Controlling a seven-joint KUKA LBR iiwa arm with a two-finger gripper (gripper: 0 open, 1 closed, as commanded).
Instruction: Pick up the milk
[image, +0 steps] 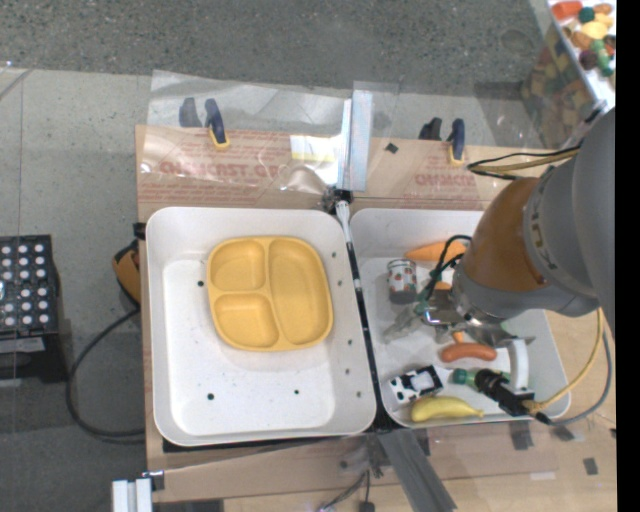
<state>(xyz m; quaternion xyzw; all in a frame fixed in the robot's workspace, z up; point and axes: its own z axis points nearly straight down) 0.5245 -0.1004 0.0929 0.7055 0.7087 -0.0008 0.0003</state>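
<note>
Here, one grey arm with an orange band reaches in from the right over two white bins set side by side. Its gripper (420, 318) hangs low in the right bin (372, 232), at the bin's middle; whether it is open or closed cannot be told from this angle. The one milk carton (415, 383), small with black and white cow patches, lies just below the gripper, near the bin's front edge. One banana (446, 408) lies touching or nearly touching the carton's lower right side. One small can (401, 277) stands just above the gripper, and one carrot (432, 251) lies beyond the can. One sausage (468, 352) lies to the gripper's lower right. To the gripper's left, the left bin (180, 400) holds one yellow three-compartment plate (270, 293).
</note>
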